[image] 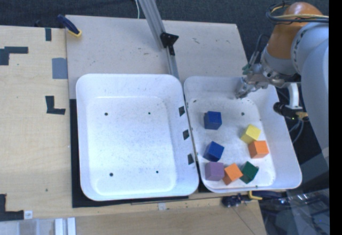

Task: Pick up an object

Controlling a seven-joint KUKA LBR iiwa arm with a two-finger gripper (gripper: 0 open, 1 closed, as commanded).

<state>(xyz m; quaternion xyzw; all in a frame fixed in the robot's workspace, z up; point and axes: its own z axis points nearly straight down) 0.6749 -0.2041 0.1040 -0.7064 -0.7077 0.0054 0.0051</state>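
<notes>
We see a light wood bench (133,47) carrying two shallow white bins touching side by side: left bin (85,122), right bin (283,170). A black mat (75,196) sits under them. Blue-yellow clamp (69,24) at the far-left corner.

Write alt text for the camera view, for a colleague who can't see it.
The gripper hangs over the far end of the right bin, apart from seven small blocks nearer the camera: two blue, two orange, one yellow, one purple, one green. The left bin sits beside it.
</notes>
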